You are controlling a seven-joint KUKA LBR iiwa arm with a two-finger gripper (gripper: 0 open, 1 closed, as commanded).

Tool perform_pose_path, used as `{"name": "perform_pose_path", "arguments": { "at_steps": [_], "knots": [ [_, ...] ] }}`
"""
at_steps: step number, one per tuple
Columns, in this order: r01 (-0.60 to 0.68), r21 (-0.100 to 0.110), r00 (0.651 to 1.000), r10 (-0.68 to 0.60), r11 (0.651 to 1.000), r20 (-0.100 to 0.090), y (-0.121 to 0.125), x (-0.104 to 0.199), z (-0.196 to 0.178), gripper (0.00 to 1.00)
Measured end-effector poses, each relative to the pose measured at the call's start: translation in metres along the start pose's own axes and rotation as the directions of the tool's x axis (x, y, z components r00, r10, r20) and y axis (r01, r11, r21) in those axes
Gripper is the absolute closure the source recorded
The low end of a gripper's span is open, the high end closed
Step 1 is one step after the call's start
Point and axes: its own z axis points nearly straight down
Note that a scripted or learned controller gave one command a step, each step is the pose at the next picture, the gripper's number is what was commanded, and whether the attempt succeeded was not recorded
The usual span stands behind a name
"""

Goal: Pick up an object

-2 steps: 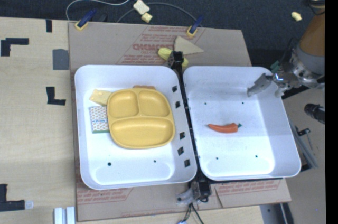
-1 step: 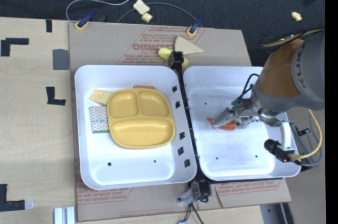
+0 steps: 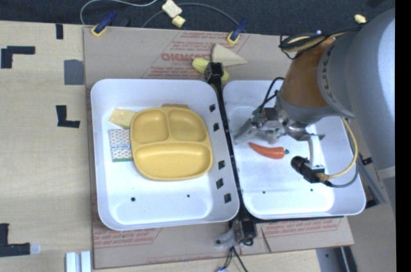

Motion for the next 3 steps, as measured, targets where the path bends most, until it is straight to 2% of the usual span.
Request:
{"name": "perform_pose_path", "arguments": {
  "at_steps": [1,2,3],
  "knots": [
    [-0.004,-0.006,1.0,0.004,1.0,0.0,-0.026,-0.02,-0.002,0.0],
    [-0.004,-0.008,1.0,0.004,1.0,0.003,-0.042,-0.016,-0.002,0.0],
    [-0.005,-0.008,1.0,0.005,1.0,0.004,-0.042,-0.017,-0.012,1.0]
  ]
}}
